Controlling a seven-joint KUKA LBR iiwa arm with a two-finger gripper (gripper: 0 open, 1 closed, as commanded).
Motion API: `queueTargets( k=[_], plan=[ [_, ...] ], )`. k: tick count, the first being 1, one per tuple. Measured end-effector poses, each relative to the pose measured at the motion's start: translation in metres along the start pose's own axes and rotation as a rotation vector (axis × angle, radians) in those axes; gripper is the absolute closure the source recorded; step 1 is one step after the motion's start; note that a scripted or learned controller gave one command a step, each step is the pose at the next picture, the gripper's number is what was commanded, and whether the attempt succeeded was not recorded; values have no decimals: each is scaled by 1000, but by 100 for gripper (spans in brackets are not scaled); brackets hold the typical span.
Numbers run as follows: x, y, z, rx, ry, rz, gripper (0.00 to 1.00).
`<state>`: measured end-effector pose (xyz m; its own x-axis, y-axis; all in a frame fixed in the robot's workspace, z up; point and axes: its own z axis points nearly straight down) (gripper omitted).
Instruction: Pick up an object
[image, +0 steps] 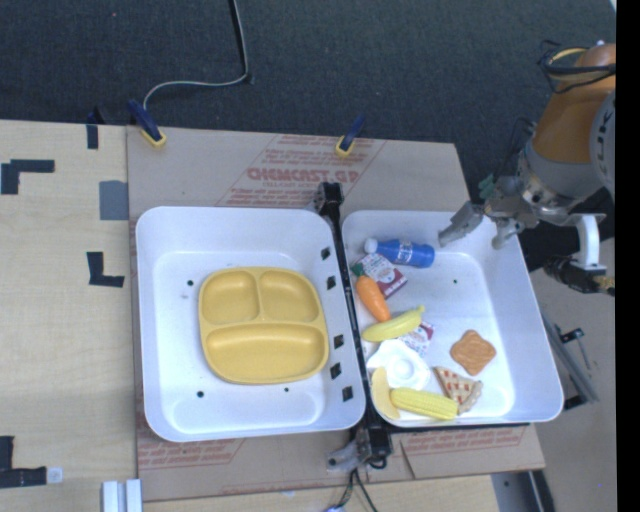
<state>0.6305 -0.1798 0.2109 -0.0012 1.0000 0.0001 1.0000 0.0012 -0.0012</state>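
The hand (478, 224) hangs above the far right rim of the right bin (520, 300), two grey fingers (457, 224) spread apart with nothing between them: open and empty. No object is lifted, so the pick looks not yet begun. All candidates lie in the right bin, on the hand's left and toward the camera. Nearest is the blue bottle (402, 252), just to the left of the hand and slightly nearer the camera, lying on its side with its long axis running roughly left to right, white cap end away from the hand. Beyond it, farther left, sit a small packet (380, 271) and a carrot (371, 297), the carrot slanting toward the camera. Nearer the camera still are a banana (392, 325), long axis left to right with a slight tilt, a round biscuit (472, 352) almost straight in front of the hand on the camera side, a slice of pizza (455, 384) and a corn cob (424, 403) at the near wall. Judgement: the bottle is the shortest reach; a grasp across its narrow width would call for the fingers to close crosswise to its length. The left bin (160, 300), well to the hand's left, holds a yellow divided plate (263, 325). Both bins rest on the surface (60, 300).
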Motion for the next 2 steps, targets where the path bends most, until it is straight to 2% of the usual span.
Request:
queueTargets(
  k=[1, 2],
  plan=[
    [12, 40, 104, -21, -2, -1, 0],
    [78, 39, 125, -4, 0, -2, 0]
  ],
)
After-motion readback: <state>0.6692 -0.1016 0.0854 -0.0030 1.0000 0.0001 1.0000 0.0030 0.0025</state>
